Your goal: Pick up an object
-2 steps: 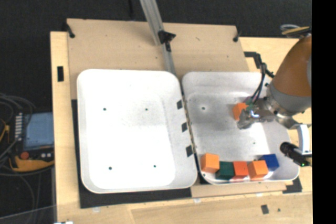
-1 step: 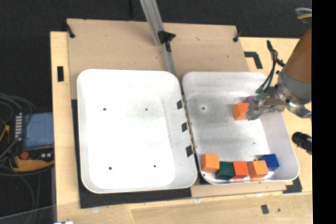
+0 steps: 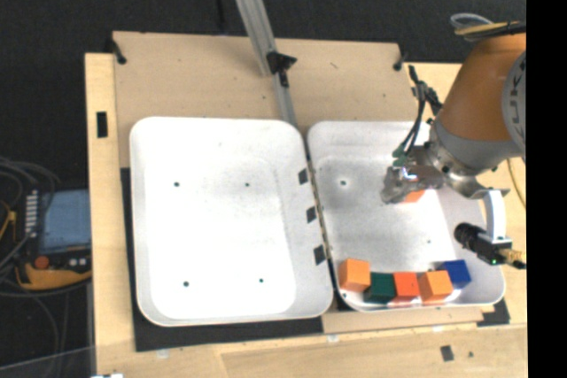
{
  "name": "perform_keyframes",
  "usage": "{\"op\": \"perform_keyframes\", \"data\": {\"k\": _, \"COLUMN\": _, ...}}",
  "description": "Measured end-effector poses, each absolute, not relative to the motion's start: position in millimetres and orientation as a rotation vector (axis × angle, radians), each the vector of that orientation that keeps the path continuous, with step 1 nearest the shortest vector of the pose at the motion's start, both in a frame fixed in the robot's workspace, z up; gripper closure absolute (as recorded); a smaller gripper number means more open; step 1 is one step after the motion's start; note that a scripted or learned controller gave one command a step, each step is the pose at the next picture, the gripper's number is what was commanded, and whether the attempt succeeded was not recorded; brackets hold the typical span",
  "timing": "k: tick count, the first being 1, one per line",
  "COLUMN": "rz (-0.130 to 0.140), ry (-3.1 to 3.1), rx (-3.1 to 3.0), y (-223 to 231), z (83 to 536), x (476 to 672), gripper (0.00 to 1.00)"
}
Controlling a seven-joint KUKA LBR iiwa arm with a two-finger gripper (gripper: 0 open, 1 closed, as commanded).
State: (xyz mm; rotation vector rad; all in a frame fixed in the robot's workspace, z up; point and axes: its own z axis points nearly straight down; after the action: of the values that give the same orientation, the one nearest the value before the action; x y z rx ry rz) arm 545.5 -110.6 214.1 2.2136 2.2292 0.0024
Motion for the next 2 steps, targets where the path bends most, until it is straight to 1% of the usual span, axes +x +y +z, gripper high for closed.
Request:
{"op": "perform_keyframes", "data": {"k": 1, "rz": 0.001, "ry": 2.231, "rx": 2.214, "y": -54, "z": 209, "x": 551.3, "gripper": 1.00}}
{"op": "perform_keyframes", "data": {"k": 2, "rz": 0.000, "ry": 2.233, "rx": 2.215, "y": -7, "z": 212, "x": 543.3, "gripper": 1.00}}
